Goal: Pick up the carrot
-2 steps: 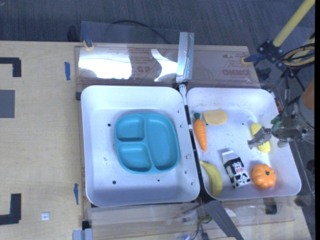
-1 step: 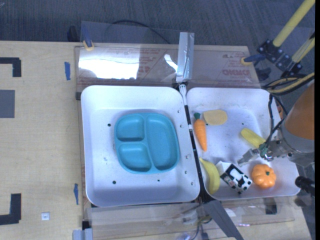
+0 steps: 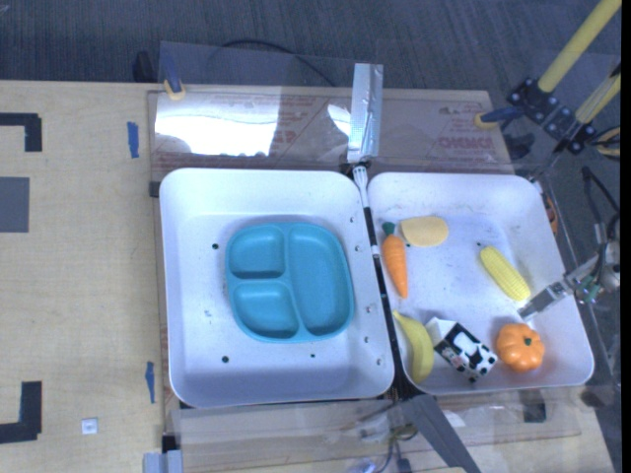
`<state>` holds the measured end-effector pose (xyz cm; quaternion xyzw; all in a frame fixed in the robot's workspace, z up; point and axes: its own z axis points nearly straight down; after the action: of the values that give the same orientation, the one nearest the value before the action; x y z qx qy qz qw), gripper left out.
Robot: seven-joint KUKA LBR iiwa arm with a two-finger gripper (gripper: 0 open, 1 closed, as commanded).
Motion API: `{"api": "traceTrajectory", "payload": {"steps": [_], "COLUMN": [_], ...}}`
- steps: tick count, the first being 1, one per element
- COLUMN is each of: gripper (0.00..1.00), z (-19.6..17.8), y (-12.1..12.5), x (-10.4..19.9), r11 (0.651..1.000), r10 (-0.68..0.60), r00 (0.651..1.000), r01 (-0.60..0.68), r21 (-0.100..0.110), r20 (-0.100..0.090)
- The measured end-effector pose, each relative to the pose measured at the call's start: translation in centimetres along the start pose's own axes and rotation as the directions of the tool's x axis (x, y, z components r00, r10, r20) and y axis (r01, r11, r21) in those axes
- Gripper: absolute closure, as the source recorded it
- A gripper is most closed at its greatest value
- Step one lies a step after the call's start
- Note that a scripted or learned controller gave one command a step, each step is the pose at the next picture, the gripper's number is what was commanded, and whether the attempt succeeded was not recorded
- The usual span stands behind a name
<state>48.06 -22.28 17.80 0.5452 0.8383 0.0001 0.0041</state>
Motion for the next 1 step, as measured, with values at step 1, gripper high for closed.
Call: {"api": "traceTrajectory", "payload": {"steps": [1], "gripper": [0.00], "z": [9.09], "y": [2.92], "x": [0.60], "r11": [0.998], "r10": [-0.069], "r00": [0.998], "r01": [0.069], "r21": [-0.002], "r20": [-0.001]}}
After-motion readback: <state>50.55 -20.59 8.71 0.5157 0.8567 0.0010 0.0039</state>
